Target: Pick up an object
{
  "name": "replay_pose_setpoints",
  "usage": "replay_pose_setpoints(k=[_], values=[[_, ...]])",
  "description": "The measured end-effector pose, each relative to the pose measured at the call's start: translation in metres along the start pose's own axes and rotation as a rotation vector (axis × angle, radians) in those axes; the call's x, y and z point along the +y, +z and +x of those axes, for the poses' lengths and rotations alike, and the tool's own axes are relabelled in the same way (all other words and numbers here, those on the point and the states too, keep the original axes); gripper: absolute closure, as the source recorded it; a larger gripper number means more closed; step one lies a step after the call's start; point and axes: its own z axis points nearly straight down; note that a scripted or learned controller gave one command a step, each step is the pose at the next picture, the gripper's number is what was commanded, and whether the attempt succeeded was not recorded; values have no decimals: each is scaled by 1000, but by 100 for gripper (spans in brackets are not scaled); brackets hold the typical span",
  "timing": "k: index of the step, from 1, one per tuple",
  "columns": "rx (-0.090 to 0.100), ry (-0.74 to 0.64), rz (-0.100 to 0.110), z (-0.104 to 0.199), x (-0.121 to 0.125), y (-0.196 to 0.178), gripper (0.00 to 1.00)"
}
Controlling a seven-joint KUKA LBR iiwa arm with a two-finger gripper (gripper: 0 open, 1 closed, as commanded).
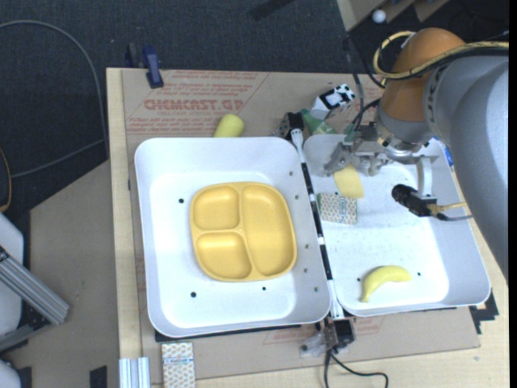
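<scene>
Camera view, looking down on the bench: the gripper (355,160) stands over the far left corner of the right white plastic bin (408,241), carried by the grey arm (472,111) entering from the right. Whether it is released or clenched cannot be told from this angle.

A pale yellow block (350,184) lies on the bin floor just beneath the gripper; contact between them cannot be confirmed. A small square patterned packet (338,208) lies flat just beside the block, on its near side. A yellow plastic banana (384,280) lies well apart, towards the near rim of the same bin.

The left white plastic bin (161,241) holds a yellow three-compartment plate (242,231), lying flat at its centre.
</scene>
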Motion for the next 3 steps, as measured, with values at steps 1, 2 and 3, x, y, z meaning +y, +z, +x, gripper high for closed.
replay_pose_setpoints(k=[1, 2, 3], values=[[-1, 1, 0, -6, 2, 0, 0], [-1, 1, 0, -9, 2, 0, 0], [1, 2, 5, -3, -22, 0, 0]])
